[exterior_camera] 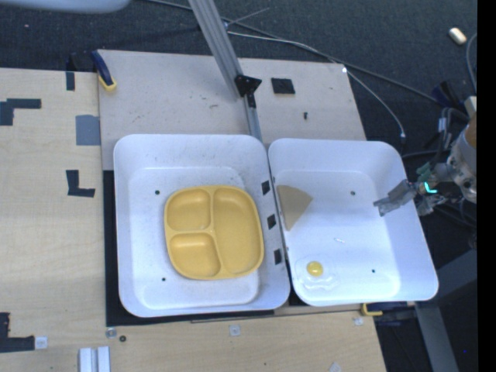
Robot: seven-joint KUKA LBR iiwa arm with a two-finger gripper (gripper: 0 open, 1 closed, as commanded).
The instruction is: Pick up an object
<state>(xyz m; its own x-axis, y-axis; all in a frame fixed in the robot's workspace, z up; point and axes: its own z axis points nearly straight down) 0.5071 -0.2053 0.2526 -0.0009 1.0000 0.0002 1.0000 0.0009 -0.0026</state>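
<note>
A: Where does the claw (pixel 404 194) sit?

B: At the right rim of the right bin (pixel 387 161), grey fingers pointing in over the wall. Nothing is between them; whether they are parted or closed cannot be told from this angle.

A: And what could the arm take?

B: In the right bin, a fried-egg toy (pixel 316 272) lies flat near the front wall, and a tan wedge (pixel 293 203) rests against the left wall. A yellow divided plate (pixel 213 232) lies in the left bin (pixel 139 177).

A: How would they handle?

B: The egg looks thin, light and probably rubbery; it offers little height, so pinching across the raised yolk seems best. The wedge appears stiff and light, easier gripped across its flat sides. The plate looks rigid and slick; only its rim gives purchase.
</note>
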